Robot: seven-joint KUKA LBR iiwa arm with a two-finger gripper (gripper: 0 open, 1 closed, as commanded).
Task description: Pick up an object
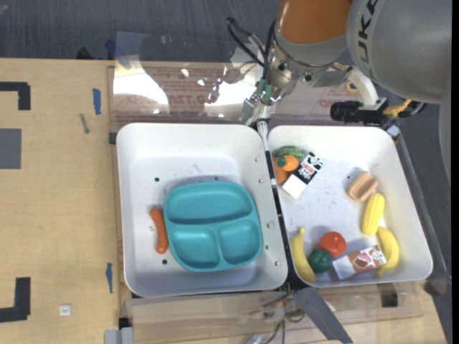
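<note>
My gripper hangs above the far edge of the bench, over the wall shared by the two bins, and nothing shows in it. Just below it in the right bin lie an orange carrot with green leaves and a black-and-white carton. Further right are a hot dog bun and a yellow corn cob. Near the front lie a red tomato, a green vegetable, two bananas and a small printed box.
The left bin holds a teal divided plate with an orange sausage beside its left rim. The grey arm with its orange band fills the top right. Shiny plastic sheeting lies behind the bins.
</note>
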